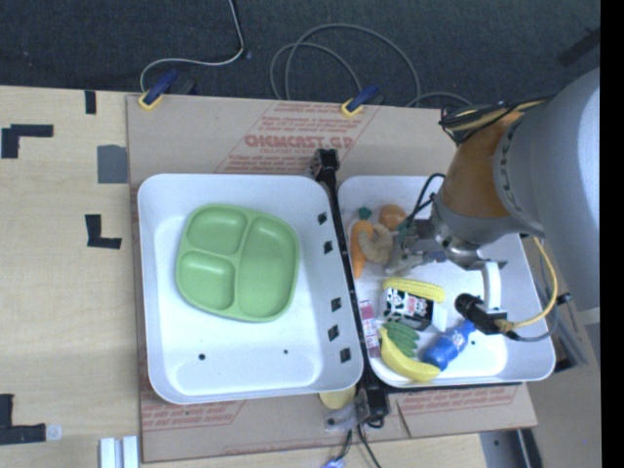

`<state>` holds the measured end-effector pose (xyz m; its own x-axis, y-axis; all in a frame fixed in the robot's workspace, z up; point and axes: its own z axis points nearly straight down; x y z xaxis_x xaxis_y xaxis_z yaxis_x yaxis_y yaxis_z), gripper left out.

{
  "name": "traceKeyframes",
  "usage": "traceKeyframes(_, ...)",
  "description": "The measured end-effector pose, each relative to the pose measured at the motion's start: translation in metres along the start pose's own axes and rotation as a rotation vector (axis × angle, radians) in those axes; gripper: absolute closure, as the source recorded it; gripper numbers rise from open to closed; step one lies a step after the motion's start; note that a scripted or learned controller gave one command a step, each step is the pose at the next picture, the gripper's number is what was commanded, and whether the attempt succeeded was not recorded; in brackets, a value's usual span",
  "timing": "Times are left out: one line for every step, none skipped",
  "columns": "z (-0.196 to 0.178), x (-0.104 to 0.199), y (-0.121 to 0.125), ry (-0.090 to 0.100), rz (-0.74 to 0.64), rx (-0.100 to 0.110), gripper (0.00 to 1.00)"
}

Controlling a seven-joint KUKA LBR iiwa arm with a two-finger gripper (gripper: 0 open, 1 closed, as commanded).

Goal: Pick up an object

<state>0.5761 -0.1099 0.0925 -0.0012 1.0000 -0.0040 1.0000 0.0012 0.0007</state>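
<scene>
Carrot (360, 244) just beside end effector (402, 245)

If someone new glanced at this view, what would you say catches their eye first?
Probably the green divided plate, lying alone in the left bin. Next, the grey and orange arm reaching from the right over the right bin, where small items crowd together, among them a yellow banana and a black-and-white carton.

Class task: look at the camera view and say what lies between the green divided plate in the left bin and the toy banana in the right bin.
In the camera view, between the green divided plate and the toy banana runs the black divider where the two white bins meet, after bare white bin floor.
</scene>
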Motion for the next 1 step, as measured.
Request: traceKeyframes(0.0005,0.0000,-0.0002,0.000,0.000,0.001,0.00)
